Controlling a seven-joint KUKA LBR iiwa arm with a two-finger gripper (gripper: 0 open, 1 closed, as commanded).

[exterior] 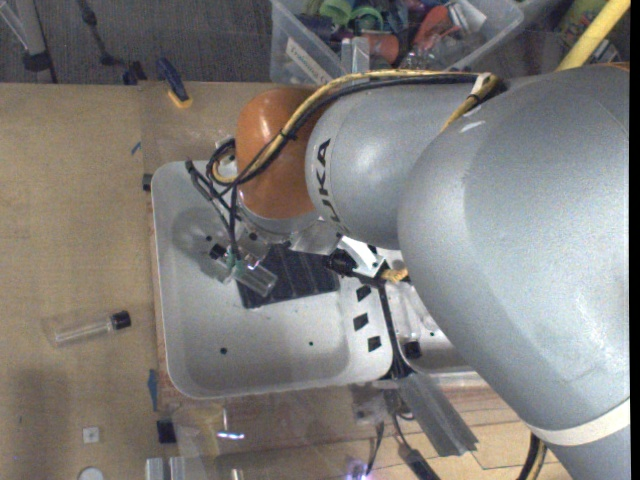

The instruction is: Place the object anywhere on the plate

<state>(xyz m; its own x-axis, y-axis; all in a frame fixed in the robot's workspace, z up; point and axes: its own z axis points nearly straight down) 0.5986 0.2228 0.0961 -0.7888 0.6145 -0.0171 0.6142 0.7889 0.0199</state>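
My gripper (240, 261) reaches down into the left white bin (190, 368), below the arm's orange band (268, 158). A small clear, boxy object (258, 278) lies right at the gripper's tip, and a green speck shows beside it. I cannot make out whether the gripper holds it. A dark flat square shape (298, 274), possibly the plate, lies on the bin floor just right of the tip, partly hidden under the wrist. The big grey arm covers the right bin.
A clear vial with a black cap (88, 326) lies on the wooden bench left of the bin. A crate of colourful items (400, 13) stands at the back. Black cables (380, 318) hang along the bin's right edge.
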